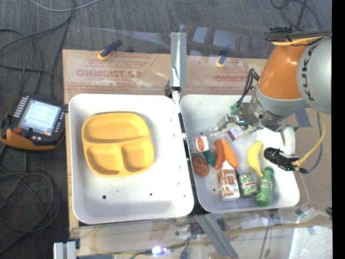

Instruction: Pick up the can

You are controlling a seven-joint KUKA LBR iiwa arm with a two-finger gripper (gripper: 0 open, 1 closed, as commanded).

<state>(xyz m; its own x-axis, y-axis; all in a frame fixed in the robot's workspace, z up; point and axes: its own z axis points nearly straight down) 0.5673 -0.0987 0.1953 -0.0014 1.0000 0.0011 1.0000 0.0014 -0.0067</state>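
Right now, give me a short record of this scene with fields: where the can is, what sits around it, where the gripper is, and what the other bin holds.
can: right bin, near its front edge
neighbours: carton on one side, green bottle on the other, banana behind
gripper: over the right bin's back half, apart from the can
left bin: holds a yellow tray

Dark grey carpeted floor (135, 15) all round, crossed by loose black and pale cables (48, 4). Brown board bench top (124, 72) with faded red lettering, sheeted in clear plastic. Metal rail (177, 58) upright at the far edge. Yellow-and-blue clamps (109, 48) on the far edge. Orange-cased pendant (33, 122), screen lit, off the left edge. Even overhead light, soft shadows.
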